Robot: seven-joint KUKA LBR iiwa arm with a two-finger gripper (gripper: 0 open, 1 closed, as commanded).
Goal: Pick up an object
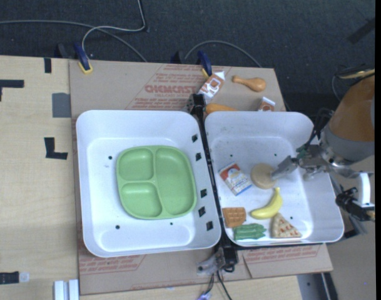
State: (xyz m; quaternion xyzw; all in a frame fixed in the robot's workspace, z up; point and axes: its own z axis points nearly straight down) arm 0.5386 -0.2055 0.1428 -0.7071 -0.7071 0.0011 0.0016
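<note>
Hand (283,167) low in the right bin (303,122).
Its grip could not be told; a tan disc (261,175) lay touching its tip, a banana (268,205) just below.

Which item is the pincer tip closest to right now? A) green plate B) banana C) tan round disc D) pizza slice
C: the pincer reaches into the right bin with its tip at the edge of the tan disc; the banana lies below it.
</note>
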